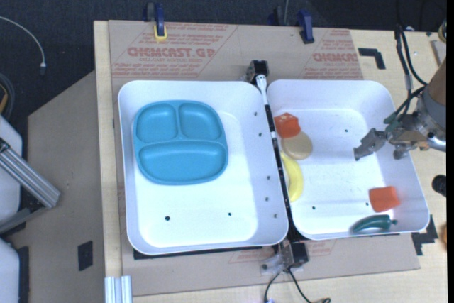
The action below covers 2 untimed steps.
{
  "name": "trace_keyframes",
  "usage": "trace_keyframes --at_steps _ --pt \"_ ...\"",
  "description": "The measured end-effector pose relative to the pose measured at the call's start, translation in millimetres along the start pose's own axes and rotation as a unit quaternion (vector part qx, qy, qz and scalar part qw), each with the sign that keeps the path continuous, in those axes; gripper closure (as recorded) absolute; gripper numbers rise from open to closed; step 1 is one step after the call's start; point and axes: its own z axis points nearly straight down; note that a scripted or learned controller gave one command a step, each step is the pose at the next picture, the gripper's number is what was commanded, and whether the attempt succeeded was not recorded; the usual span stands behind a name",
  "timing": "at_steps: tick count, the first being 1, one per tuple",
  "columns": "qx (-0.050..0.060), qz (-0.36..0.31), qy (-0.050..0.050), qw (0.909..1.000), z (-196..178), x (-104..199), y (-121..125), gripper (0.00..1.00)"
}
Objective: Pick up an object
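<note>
In the right bin (333,99), several small objects lie loose. An orange piece (287,125), a beige round piece (299,146) and a yellow banana-shaped piece (294,178) line its left wall. An orange block (384,199) and a teal curved object (372,224) sit in the near right corner. My gripper (383,147) hangs over the right side of this bin, above and slightly behind the orange block. Its two dark fingers (366,146) are spread open with nothing between them.
A blue divided plate (181,141) lies in the far left part of the left bin (213,223). A black divider strip (270,145) runs between the bins. Blue clamps (306,25) hold the board at the far edge. Cables hang at the right.
</note>
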Motion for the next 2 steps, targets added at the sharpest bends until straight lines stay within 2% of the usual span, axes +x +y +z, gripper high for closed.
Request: trace_keyframes --at_steps 1,2 --pt "-0.007 -0.002 -0.002 1.0 -6.5 0.4 3.0 0.0" --pt "-0.004 -0.002 0.0 1.0 38.9 -0.7 10.5 0.0"
